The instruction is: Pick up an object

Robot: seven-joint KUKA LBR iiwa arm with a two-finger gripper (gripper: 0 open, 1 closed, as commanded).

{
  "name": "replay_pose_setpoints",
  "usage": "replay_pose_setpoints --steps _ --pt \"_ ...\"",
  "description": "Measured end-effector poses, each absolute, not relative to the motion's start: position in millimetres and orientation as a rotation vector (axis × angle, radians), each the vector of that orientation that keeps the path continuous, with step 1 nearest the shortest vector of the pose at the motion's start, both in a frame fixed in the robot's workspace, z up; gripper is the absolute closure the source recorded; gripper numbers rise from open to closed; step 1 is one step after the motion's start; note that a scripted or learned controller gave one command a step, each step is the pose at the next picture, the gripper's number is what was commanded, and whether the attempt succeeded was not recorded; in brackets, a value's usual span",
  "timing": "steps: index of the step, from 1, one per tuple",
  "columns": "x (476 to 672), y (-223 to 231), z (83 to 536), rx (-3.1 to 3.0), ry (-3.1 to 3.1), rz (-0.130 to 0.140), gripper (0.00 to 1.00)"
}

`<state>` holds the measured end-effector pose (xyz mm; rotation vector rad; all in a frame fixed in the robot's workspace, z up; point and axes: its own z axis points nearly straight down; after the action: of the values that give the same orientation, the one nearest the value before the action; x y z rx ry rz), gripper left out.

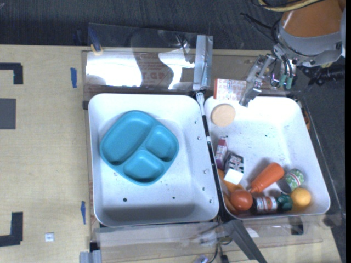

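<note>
Surface (pixel 38 147): pale wood-grain board, being seen from above at a slant. Black angular marks are showing along its left edge, and short blue tape strips (pixel 73 76) are sitting left of the left bin. Beyond the board's far edge a dark floor (pixel 137 4) is being seen.

Left bin (pixel 109 201): white, shallow, being occupied by a blue divided plate (pixel 140 147) lying flat near its centre. Small dark specks are dotting the bin floor. Behind this bin a clear plastic sheet (pixel 142 64) is catching bright glare.

Right bin (pixel 274 125): touching the left bin along a shared edge. Its objects are being kept mostly in the near part: an orange carrot-like piece (pixel 267 177) lying at a slant, a red tomato-like ball (pixel 241 200), a small bottle (pixel 269 204) on its side, a yellow ball (pixel 300 197) at the near right corner, a green-labelled can (pixel 294 178) just beside the carrot, a white block (pixel 233 176) and a dark packet (pixel 235 160) toward the left bin. A tan round disc (pixel 223 115) is resting at the far corner nearest the left bin, with a red-and-white box (pixel 229 88) just behind the rim there.

End effector (pixel 251 92): hanging over the far rim of the right bin, just right of the disc, below the orange band (pixel 318 7). Whether it is apart or together cannot be told; nothing is being seen between it.
</note>
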<state>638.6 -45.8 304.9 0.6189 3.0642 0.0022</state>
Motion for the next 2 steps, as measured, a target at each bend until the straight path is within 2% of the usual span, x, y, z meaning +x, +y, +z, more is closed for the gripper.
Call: replay_pose_setpoints --steps 1,2 --pt "654.5 4 193 1.15 2.926 0.0 1.0" --pt "655.3 -46 337 0.942 2.978 0.005 1.0"
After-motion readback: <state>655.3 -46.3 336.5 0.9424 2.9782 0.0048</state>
